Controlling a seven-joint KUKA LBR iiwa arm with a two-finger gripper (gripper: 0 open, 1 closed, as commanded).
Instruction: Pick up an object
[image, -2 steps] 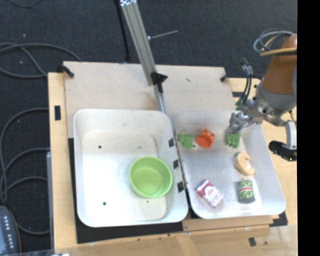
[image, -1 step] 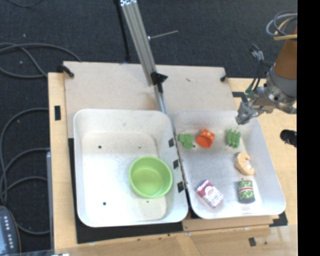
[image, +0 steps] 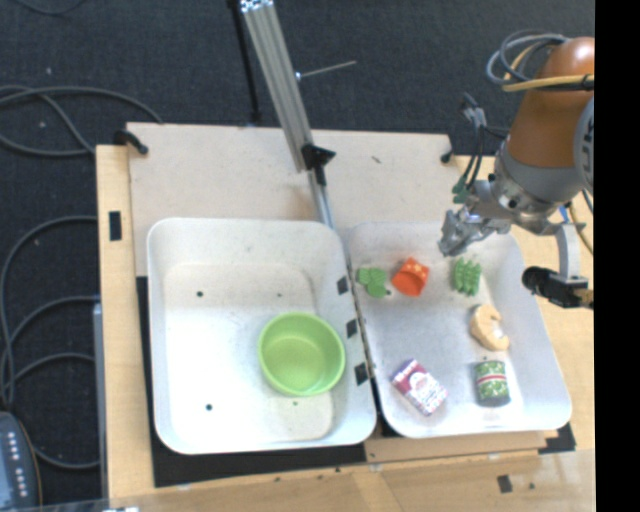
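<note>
We look down on a bench (image: 200, 160) bearing two shallow white bins side by side. The left bin (image: 200, 270) holds a lime green bowl (image: 301, 354), upright, sitting toward its near right part. The right bin (image: 520, 400) holds the loose objects. An orange cup-like piece (image: 410, 277) lies tipped near the bin's far left, with a small green toy block (image: 374, 283) just beside it on the left. A second green piece with a ridged shape (image: 465, 276) lies to the right of the orange one, a little apart from it. Nearer to us, a pale tan, curved object (image: 489, 327) rests toward the right side, and below it a small green can with a label (image: 491, 383) lies on the bin floor. To the left of the can, well apart from it, sits a small pink and white carton (image: 419, 387), turned at a slant. The arm (image: 545, 110) comes in from the right, its orange band high above the wrist, and the gripper (image: 459, 237) hangs over the far part of the right bin, above and just behind the ridged green piece. We see nothing between its tips, and we cannot tell how the gripper is set, since it is small and dark here. A slanted metal post (image: 285, 90) rises from the bench behind the bins.
</note>
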